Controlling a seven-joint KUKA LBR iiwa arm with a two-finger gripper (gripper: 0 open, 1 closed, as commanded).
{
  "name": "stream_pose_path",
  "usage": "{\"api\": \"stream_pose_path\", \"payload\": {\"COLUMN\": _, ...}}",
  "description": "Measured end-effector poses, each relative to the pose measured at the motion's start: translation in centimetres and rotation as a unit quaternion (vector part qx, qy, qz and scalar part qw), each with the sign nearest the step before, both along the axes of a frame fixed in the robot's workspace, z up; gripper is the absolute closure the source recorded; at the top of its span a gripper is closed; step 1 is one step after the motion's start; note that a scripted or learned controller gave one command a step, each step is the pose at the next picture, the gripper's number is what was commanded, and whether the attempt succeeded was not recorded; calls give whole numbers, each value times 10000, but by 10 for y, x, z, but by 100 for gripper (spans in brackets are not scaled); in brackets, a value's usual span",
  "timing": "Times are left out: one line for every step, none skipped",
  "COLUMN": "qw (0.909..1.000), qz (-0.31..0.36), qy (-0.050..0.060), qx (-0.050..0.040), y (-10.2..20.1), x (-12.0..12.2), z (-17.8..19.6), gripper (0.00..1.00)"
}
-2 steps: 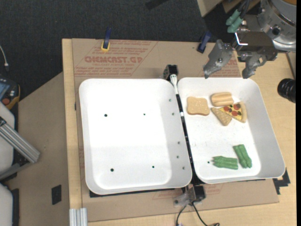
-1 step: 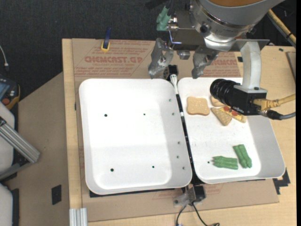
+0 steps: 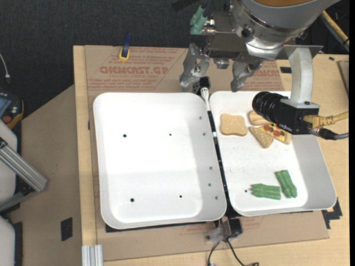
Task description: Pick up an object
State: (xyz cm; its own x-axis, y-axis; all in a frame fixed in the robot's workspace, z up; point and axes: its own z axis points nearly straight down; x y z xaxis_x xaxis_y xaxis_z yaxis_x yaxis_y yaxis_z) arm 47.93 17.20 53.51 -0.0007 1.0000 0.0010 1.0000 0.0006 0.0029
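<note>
My gripper [image 3: 215, 77] hangs above the far edge of the bins, over the seam between them, its two fingers spread apart and nothing between them. In the right bin [image 3: 316, 170] lie a slice of toast [image 3: 233, 125], a pizza slice [image 3: 270, 133] partly under a black cylinder, and two green bean-like pieces [image 3: 265, 191] [image 3: 286, 183] near the front. The toast lies just in front of and to the right of the gripper.
The left bin [image 3: 150, 154] sits beside the right one on a cardboard sheet [image 3: 138, 65]. A black cylindrical device [image 3: 280, 112] with a cable juts over the right bin's far side. A blue-yellow clip [image 3: 126, 49] lies at the cardboard's far left.
</note>
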Motion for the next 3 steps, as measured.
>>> {"api": "stream_pose_path", "payload": {"qw": 10000, "qz": 4, "qy": 53, "qx": -18, "y": 11, "x": -1, "z": -56, "gripper": 0}}
{"api": "stream_pose_path", "payload": {"qw": 9999, "qz": -75, "qy": 66, "qx": -31, "y": -114, "x": -1, "z": -150, "gripper": 0}}
{"api": "stream_pose_path", "payload": {"qw": 10000, "qz": 22, "qy": -77, "qx": 20, "y": -70, "x": 0, "z": -9, "gripper": 0}}
